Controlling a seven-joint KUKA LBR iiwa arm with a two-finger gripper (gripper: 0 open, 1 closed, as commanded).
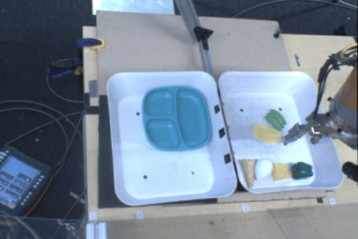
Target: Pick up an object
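Approach stage: my fingers (pixel 292 135) hover just beside the yellow piece (pixel 267 134) near the right bin's (pixel 263 82) right edge; their spread I cannot tell. Next, presumably: descend and close.

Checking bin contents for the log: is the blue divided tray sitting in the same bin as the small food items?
No, the blue divided tray lies in the left bin, while the food items are in the right bin.

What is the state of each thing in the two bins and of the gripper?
Blue plate: lying flat in the left bin.
Green item: lying loose in the right bin.
Yellow item: beside the gripper, not held.
Cone, white egg, yellow block, dark green item: in a row, untouched.
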